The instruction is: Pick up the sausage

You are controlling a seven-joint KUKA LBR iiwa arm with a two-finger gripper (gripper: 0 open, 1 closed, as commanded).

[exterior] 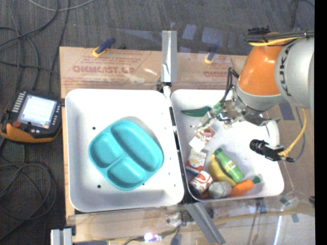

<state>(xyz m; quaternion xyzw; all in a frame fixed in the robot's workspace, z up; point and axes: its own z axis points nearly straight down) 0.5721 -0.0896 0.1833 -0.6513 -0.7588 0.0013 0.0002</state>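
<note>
Sausage: can't pick it out for sure. The best candidate is a dark reddish-brown bit (195, 190) wedged in the right bin's (242, 144) front-left corner, under the can (203, 179) and mostly hidden.

The pile around it is all in the front half of the same bin:
- 1 red-and-white can, cylindrical, lying tilted
- 1 grey rounded lump (220, 189), dull surface, touching the can
- 1 orange carrot (242, 187), tapered, with a green tip, beside the lump
- 1 yellow banana (218, 171), curved and smooth
- 1 green bottle (229, 166) with a yellow label, glossy, lying against the banana
- 2 small white printed cartons (197, 157) stacked towards the bin's left wall
- 1 flat dark-green piece (196, 111) at the back

Gripper (217, 114) sits over the back of the right bin, near the green piece and well apart from the pile. Open or closed: can't tell.

Left bin (82, 116): 1 teal plastic tray (126, 153), three compartments, rounded corners.

Both bins are white and shallow, side by side on a cardboard sheet (127, 70).
</note>
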